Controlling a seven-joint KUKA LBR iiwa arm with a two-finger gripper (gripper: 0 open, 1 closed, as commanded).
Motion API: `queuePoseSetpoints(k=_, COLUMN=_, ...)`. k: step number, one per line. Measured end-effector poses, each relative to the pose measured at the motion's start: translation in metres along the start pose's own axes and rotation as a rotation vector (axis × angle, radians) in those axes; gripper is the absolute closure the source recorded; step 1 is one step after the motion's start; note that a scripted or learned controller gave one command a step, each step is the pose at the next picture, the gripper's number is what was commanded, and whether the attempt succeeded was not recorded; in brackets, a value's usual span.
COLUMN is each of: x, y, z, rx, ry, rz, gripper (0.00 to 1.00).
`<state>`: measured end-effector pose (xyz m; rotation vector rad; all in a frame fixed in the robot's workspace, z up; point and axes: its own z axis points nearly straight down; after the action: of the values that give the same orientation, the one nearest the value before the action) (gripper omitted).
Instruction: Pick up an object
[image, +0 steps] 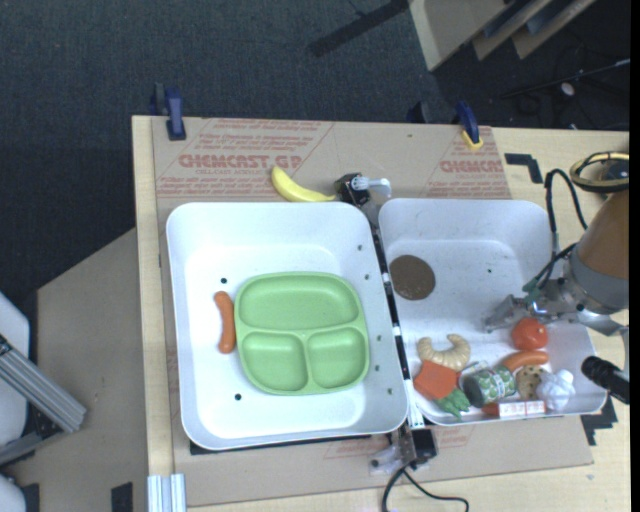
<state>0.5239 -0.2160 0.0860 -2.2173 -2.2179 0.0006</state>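
The gripper hung in the right bin with fingers spread apart, a red tomato lying just below their tips, ungrasped.

Two white bins sitting side by side. One green tray, one sausage, one banana, one brown disc, one croissant, one tomato, two blue clamps.
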Motion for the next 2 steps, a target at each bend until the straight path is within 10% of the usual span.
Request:
queuePoseSetpoints(k=1, x=-0.001, y=0.001, z=-0.012, rx=-0.006, ry=-0.003, rz=0.001, gripper=1.00)
queuePoseSetpoints(k=2, x=0.059, y=0.001, z=-0.114, rx=-0.006, ry=-0.004, rz=-0.002, gripper=1.00)
